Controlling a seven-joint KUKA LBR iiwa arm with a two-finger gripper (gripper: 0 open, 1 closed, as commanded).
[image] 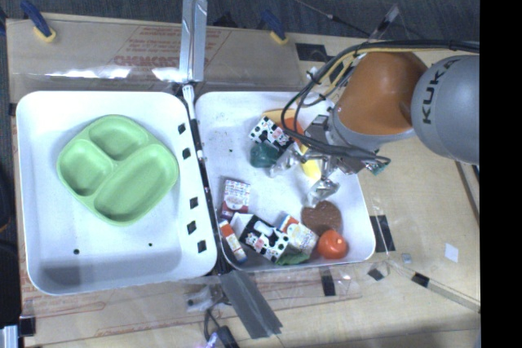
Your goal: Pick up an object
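A yellow object (311, 168) lay in the right bin (214, 112), mostly hidden beneath the gripper (320, 190), whose jaw state I could not tell. Bare white floor stayed open at the bin's upper left. A brown disc (322, 217) and orange ball (331, 244) crowded its lower right corner; a green divided plate (118, 167) sat in the left bin (33, 200).

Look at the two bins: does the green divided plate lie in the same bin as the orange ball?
No. The green divided plate lies in the left bin, while the orange ball sits in the right bin.
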